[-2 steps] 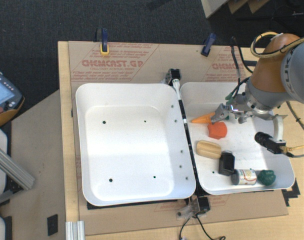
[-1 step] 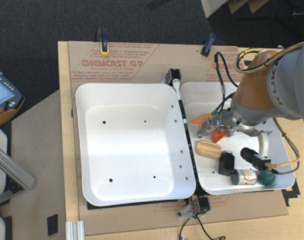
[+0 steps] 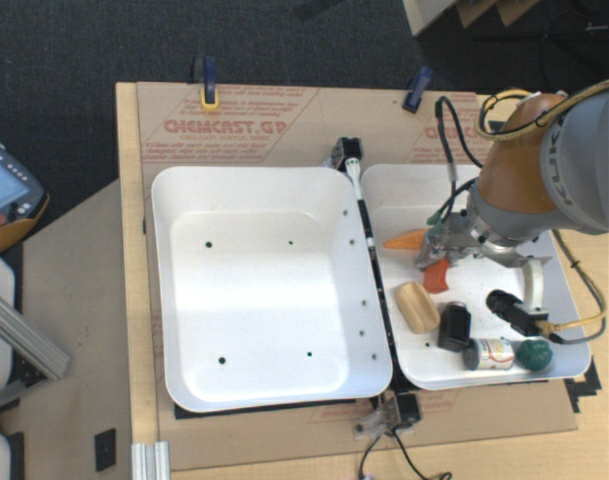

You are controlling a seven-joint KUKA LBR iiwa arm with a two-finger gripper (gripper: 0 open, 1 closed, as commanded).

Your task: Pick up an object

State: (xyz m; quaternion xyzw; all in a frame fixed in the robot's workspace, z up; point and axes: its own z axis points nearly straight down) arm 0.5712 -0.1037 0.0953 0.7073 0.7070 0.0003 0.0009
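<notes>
Gripper [image 3: 439, 255]: low over the right bin [image 3: 401, 196], at the end of the grey arm with its orange band; whether it is apart or together cannot be told.
Red piece [image 3: 437, 277]: small and glossy, just under the gripper, near the middle of the right bin; whether it touches the gripper is unclear.
Orange carrot toy [image 3: 404, 239]: tapered, lying flat just beside the gripper, tip towards the left bin.
Tan block [image 3: 418, 307]: matt, rounded oblong, nearer the front edge than the red piece.
Black block [image 3: 454, 328]: squat and dull, just beside the tan block.
Small labelled bottle [image 3: 492, 354]: on its side at the front rim.
Green ball [image 3: 533, 354]: round, dark green, at the bottle's end.
Left bin [image 3: 254, 303]: smooth white plastic, rounded corners, four dark dots in its floor.
Bench sheet [image 3: 284, 128]: brown protective sheet with red lettering, held by blue clamps [image 3: 208, 74].
Floor [image 3: 74, 38]: dark carpet.
</notes>
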